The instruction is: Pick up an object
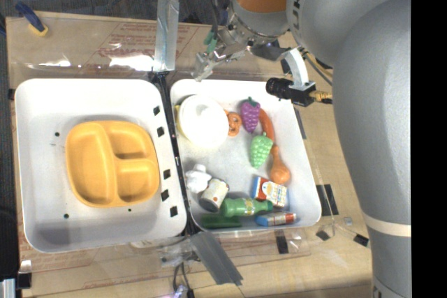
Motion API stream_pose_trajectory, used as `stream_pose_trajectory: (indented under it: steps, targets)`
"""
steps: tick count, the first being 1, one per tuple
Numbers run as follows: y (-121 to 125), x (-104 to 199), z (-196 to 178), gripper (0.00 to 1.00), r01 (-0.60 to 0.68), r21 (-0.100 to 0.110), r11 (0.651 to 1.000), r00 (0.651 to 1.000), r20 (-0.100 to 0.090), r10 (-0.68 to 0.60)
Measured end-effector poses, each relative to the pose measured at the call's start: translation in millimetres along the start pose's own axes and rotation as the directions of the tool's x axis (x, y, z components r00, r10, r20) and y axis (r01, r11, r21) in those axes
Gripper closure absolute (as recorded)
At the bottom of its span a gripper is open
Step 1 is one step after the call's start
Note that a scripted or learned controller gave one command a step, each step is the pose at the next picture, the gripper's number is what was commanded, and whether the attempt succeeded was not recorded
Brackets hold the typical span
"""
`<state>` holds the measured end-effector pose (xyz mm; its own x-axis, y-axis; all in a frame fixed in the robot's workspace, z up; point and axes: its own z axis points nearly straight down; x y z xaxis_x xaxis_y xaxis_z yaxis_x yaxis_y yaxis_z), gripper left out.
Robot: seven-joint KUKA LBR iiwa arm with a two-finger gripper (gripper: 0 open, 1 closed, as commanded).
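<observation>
Plastic grapes [260, 149], mid right bin [307, 171]: light, bumpy, stiff; pinch across the bunch. Gripper [213, 56] state: cannot tell.

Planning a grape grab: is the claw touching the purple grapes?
Apart. The camera view shows the claw above the bin's far rim, with bare bin floor before the purple grapes.

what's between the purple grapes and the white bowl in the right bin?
In the camera view, a small orange toy lies between the purple grapes and the white bowl, close against both.
</observation>
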<state>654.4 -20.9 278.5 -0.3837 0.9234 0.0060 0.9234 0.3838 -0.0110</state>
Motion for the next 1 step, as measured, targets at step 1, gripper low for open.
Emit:
stream_pose_trajectory:
  steps: [1]
  targets:
    - [24.5,55.7,37.9,1.00,-0.018,0.003,1.000,1.000,0.002,0.018]
